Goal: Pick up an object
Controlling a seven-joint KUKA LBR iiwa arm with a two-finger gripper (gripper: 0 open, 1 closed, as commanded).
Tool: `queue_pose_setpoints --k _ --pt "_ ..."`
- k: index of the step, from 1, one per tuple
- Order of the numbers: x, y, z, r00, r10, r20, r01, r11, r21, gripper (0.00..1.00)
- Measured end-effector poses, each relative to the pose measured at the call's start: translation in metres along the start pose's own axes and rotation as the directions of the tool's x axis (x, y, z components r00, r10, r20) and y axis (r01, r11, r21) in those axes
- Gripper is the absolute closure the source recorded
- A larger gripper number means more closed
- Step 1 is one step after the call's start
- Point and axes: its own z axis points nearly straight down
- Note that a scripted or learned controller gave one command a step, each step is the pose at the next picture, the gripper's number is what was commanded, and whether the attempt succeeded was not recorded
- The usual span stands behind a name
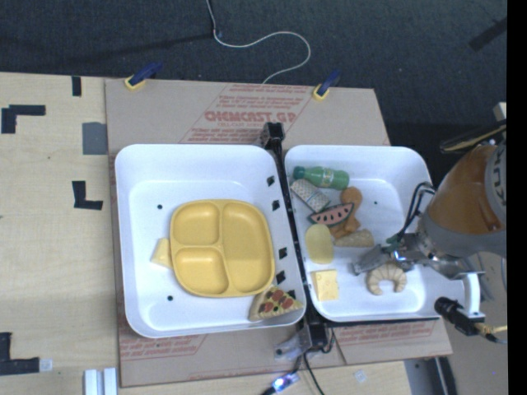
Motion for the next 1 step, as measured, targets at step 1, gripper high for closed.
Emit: queue_pose_setpoints --k 1 --pt "-0.0006 0.0007 -0.0132 1.000 0.000 0.001 0.000 1.000 -0.002 1.00"
